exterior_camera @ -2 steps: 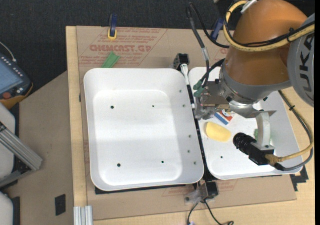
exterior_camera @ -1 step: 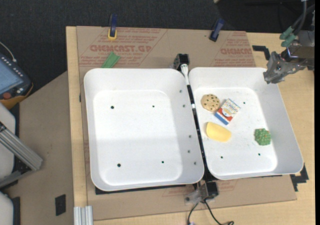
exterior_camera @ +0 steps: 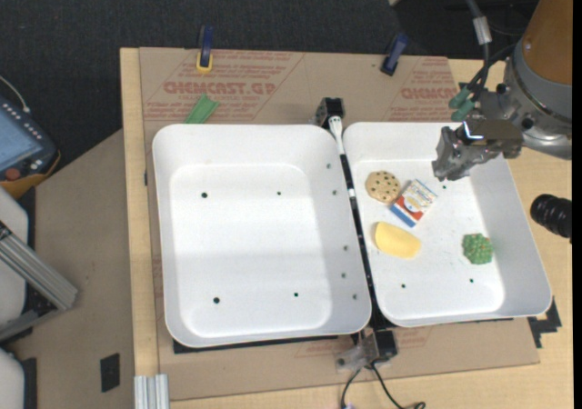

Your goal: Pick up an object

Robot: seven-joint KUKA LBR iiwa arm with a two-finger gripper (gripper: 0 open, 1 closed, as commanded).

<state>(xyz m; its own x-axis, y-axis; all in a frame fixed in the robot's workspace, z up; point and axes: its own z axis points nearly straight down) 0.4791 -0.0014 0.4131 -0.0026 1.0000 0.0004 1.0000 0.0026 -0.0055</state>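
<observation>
the end effector [exterior_camera: 452,162] hangs over the far side of the right bin [exterior_camera: 509,298], just to the right of and beyond the carton [exterior_camera: 415,200]. nothing shows in its grip, and i cannot tell whether it is released or clenched, since its tip is a dark blur against the white floor. by my judgement the pick is not yet done: every object lies on the bin floor. the cookie [exterior_camera: 383,185] sits left of the carton, the yellow piece [exterior_camera: 398,241] nearer, the green lump [exterior_camera: 477,249] to the right. the left bin [exterior_camera: 168,216] stands alongside on the worktop [exterior_camera: 136,125]. the arm's upper part is cut off at the right edge.
</observation>
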